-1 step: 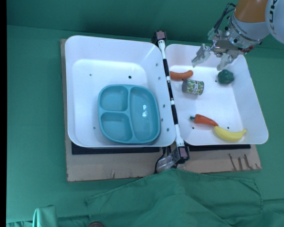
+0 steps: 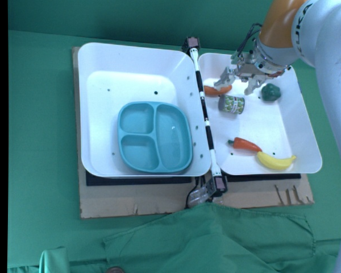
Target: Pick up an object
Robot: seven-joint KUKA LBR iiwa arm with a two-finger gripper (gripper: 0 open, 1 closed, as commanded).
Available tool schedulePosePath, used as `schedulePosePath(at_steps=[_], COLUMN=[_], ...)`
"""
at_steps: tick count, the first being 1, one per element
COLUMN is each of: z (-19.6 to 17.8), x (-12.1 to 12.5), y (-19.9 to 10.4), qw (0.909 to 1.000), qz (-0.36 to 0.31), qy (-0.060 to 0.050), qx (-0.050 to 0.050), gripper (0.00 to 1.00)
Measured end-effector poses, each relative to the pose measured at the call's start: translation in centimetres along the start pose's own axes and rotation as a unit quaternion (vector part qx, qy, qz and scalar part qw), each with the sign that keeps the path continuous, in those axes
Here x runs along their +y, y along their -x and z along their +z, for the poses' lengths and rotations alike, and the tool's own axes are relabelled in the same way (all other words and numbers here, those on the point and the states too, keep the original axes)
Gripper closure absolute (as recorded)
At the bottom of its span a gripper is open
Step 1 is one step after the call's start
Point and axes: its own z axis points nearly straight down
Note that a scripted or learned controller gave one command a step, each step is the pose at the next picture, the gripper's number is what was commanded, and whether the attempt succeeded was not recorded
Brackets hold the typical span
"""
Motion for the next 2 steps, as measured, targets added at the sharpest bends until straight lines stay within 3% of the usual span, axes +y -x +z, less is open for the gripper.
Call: schedulePosePath(at_steps=[1, 2], z=[-1.3, -11.1], x=[0.2, 3.2], y=[0.0, 4.6], qw=[1.0, 1.0], qz=[0.001, 0.0], qy=[0.003, -0.008], qx=[0.0, 0.0], gripper=[1.0, 1.0])
